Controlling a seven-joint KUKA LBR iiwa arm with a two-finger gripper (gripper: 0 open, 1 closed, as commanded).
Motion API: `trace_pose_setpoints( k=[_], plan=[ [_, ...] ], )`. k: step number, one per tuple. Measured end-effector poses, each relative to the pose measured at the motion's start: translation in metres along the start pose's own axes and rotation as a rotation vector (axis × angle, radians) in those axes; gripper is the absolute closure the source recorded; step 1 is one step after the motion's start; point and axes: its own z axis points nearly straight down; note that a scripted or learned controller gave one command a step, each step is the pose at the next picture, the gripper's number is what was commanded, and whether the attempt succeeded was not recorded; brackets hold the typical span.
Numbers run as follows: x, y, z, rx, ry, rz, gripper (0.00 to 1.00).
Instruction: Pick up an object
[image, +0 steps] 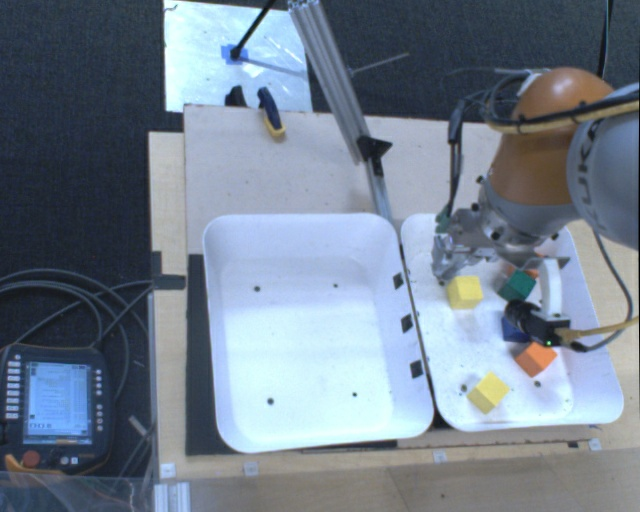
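The right bin (445, 395) holds several small blocks. A yellow block (464, 291) lies near its upper left, with a green block (518, 285) to the right of it. Lower down are a blue block (515, 333), an orange block (536, 359) and a second yellow block (489, 391). My gripper (448, 258) hangs low over the bin's upper left, just above and left of the first yellow block. Nothing shows as held in it. The wrist covers the bin's far right corner.
The left bin (300, 330) stands beside the right one, their rims touching. A slanted metal pole (340, 90) runs down to the bins' shared far edge. A yellow-handled tool (271, 113) lies at the back of the bench. A teach pendant (55, 405) sits at the far left.
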Motion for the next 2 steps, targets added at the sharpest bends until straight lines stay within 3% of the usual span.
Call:
trace_pose_setpoints(
  k=[2],
  plan=[
    [0.082, -0.05, -0.008, 0.001, 0.0, 0.001, 1.0]
  ],
)
